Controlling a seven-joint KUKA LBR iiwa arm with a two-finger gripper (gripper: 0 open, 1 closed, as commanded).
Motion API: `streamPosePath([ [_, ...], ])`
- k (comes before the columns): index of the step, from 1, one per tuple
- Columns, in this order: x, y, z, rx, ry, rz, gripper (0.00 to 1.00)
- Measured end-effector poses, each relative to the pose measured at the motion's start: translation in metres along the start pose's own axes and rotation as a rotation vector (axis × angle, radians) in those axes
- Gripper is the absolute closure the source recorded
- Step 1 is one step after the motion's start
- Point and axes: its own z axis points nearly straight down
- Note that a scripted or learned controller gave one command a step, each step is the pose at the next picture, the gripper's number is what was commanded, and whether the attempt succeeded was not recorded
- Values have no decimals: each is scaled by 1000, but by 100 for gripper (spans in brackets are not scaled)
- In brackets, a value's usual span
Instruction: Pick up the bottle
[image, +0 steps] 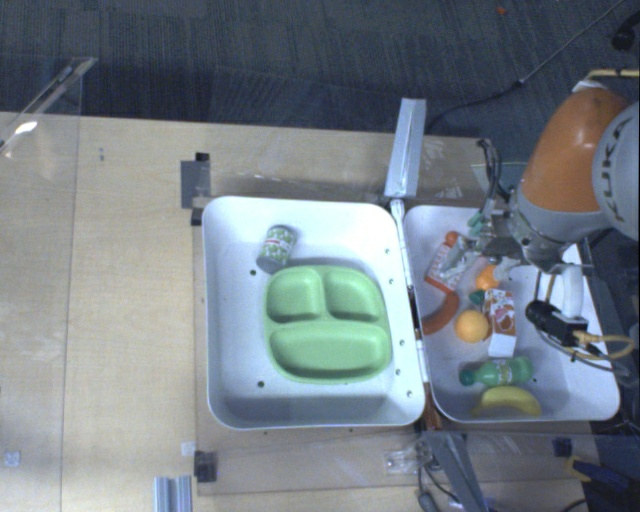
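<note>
Arm (580, 165) reaching in from right, wrist lowered over upper part of right bin (600, 405). Gripper (487, 240) among clutter; grasp state cannot be told. Green bottle (497, 373) lying on its side near bin's front, just behind banana (507, 401)

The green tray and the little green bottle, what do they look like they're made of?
The green tray in the left bin looks like moulded plastic with a matte finish: one even colour, soft rounded dividers, no sharp glare. The green bottle, lying in the right bin beside the banana, seems to be glossy plastic, with a lighter band like a label, though it's too small to be sure.
</note>
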Motion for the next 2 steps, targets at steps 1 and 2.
streamPosePath([
  [1,-69,37,-15,-6,-3,-55,0],
  [2,-105,-29,26,-2,-2,49,0],
])
